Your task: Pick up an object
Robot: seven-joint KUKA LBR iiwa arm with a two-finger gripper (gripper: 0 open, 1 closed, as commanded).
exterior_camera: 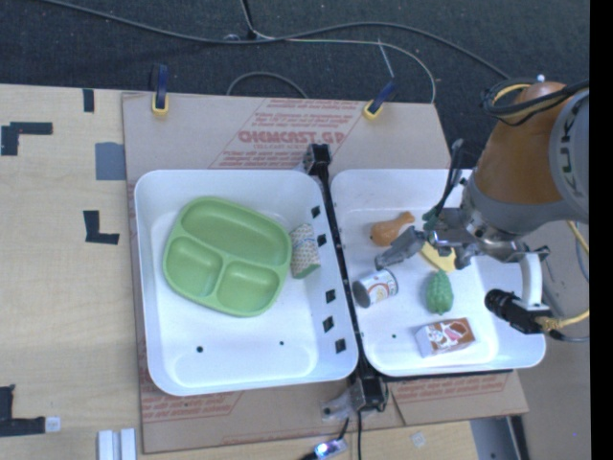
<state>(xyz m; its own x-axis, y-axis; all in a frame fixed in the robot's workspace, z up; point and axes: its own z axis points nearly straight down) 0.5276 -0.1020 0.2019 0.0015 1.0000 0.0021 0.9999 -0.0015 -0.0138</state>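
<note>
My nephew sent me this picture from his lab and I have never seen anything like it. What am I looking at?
It is one photo, taken from a camera fixed above a bench and looking down at a slant. The grey and orange robot arm reaches in from the right. Its hand hangs over the right shallow white bin, which has a small can, an orange toy, a green lumpy toy and a small printed box. The left white bin holds a green divided plastic tray. I see nothing gripped.

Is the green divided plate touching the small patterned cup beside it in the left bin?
Touching. In the camera view, the green divided plate has its right rim meeting the small patterned cup, with no white bin floor between them.
</note>
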